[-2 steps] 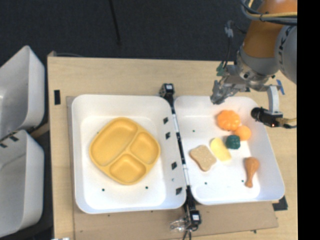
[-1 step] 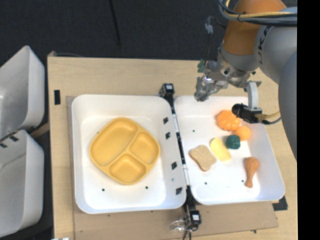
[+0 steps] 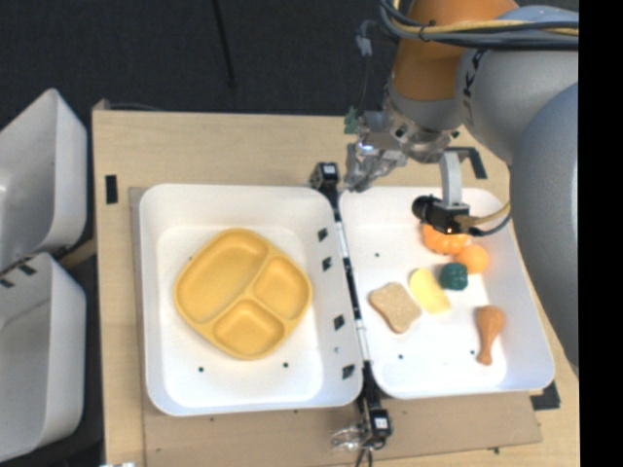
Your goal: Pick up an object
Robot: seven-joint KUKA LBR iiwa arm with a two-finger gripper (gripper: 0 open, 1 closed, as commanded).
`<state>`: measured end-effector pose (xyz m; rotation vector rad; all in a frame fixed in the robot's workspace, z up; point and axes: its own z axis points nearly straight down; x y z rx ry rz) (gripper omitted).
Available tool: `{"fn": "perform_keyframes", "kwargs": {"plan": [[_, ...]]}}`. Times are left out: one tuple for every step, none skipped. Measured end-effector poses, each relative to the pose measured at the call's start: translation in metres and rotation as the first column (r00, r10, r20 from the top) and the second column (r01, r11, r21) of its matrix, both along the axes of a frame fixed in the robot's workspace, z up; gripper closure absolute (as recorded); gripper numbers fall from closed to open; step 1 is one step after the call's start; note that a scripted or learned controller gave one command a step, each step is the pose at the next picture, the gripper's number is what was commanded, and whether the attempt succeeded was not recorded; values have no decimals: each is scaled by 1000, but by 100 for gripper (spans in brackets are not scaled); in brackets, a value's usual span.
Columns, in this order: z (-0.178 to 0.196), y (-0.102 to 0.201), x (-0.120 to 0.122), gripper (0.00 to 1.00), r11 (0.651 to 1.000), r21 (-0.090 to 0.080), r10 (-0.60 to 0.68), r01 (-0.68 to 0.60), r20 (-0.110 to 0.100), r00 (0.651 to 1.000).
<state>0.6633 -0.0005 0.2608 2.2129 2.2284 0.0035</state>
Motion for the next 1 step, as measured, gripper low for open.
{"fn": "perform_keyframes", "kwargs": {"plan": [[-12,55,12,100,1000,-1,-1,1,-1,1000]]}}
